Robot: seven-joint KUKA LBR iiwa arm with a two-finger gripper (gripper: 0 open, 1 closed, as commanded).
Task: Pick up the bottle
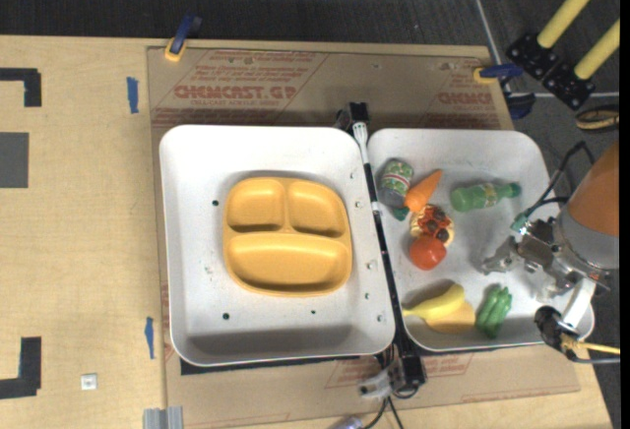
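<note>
The bench [69, 250] is pale tan board, marked with black tape corners at its left side and short blue tape strips. A brown cardboard sheet [325, 73] with red lettering lies flat on it — held by clamps at its far edge. On the sheet sit two shallow white bins side by side — the left bin [187, 250] and the right bin [512, 147], touching along their inner rims.

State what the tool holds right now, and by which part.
Nothing shows in its grasp. The tool hovers at the right bin's right side, and the green bottle lies apart from it on the bin floor, up and to the left.
</note>
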